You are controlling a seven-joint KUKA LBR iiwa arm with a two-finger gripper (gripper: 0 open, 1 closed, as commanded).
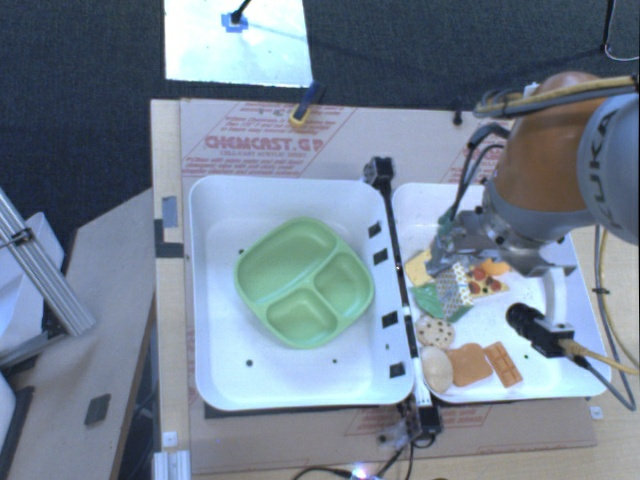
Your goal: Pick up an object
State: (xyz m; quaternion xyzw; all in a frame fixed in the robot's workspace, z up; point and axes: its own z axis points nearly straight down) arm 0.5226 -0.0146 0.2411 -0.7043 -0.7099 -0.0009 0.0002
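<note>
One camera is looking down at a slant from above the bench, taking in both bins from moderately far.
</note>
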